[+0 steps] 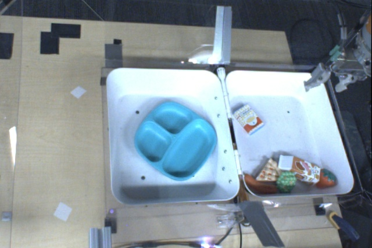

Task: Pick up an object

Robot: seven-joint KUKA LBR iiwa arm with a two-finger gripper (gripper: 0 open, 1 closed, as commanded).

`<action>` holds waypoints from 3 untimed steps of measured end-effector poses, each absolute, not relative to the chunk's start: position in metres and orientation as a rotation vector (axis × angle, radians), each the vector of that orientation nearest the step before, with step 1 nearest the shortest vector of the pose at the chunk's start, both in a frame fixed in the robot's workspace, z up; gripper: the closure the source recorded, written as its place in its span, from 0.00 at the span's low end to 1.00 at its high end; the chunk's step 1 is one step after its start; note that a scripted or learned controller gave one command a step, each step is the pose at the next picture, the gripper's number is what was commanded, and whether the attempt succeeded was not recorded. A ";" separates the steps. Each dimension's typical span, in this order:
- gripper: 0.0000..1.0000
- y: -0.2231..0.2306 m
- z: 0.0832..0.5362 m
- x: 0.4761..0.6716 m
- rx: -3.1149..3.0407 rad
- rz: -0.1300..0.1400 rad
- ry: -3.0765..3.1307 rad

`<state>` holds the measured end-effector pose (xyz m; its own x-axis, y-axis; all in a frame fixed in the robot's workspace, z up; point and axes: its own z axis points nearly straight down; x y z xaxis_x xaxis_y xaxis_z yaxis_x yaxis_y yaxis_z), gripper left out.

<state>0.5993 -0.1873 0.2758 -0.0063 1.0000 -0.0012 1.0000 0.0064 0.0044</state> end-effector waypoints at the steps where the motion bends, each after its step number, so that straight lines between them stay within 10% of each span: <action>1: 0.00 -0.144 0.116 0.584 2.341 0.003 2.092; 2: 0.00 -0.126 0.148 0.488 2.117 0.004 2.317; 3: 0.00 -0.100 0.090 0.490 1.996 0.010 2.412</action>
<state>0.4904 -0.1000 0.0899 -0.1873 0.9823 -0.0045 0.9822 0.1873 0.0120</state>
